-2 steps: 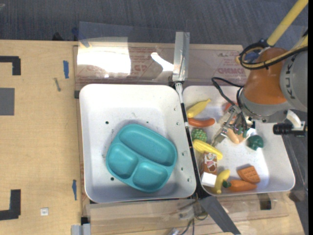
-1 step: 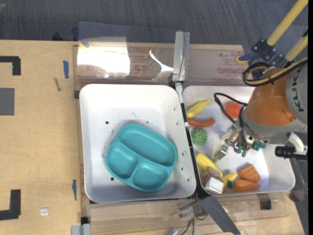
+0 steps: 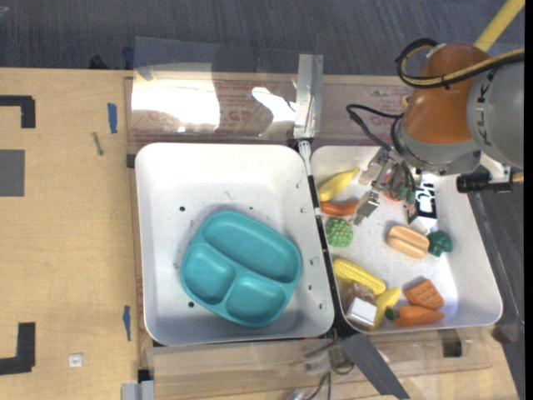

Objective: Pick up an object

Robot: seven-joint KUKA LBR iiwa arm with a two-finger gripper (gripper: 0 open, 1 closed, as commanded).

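The claw (image 3: 372, 192) hangs over the upper left part of the right bin (image 3: 479, 261), its fingers spread a little and pinching nothing. Just left of it lies a banana (image 3: 336, 183), with a red sausage (image 3: 338, 208) touching the lower fingertip's left side. Below that sits a green broccoli (image 3: 340, 233). Right and below the claw rest a hot dog bun (image 3: 407, 241) and a small green piece (image 3: 439, 242). Farther down lie a corn cob (image 3: 358, 272), a white block (image 3: 362, 312), a carrot (image 3: 419, 314) and an orange wedge (image 3: 423, 292). Far left, in the left bin (image 3: 158, 173), sits a teal plate (image 3: 240, 265).
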